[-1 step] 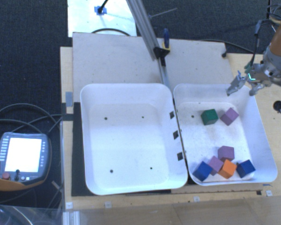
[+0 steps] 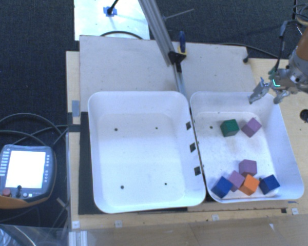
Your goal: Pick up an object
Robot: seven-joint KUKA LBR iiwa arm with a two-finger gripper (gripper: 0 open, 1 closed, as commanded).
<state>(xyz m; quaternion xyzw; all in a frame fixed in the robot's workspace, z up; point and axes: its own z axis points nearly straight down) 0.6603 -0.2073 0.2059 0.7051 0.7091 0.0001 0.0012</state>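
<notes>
Seven blocks (image 2: pixel 229 127), two bins (image 2: pixel 138 99)

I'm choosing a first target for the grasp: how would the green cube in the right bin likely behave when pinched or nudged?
The green cube looks rigid with flat faces, so it would probably slide rather than roll. It sits apart from the purple cube, leaving room for the gripper. It appears small and probably light, so a glancing touch may shove it.

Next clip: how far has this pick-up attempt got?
Nothing is picked yet. The gripper is above the far rim of the right white bin, jaws spread with nothing between them. The green cube, the purple cubes, the orange cube and the blue cubes all lie in that bin. Descent, grasp and lift remain.
</notes>
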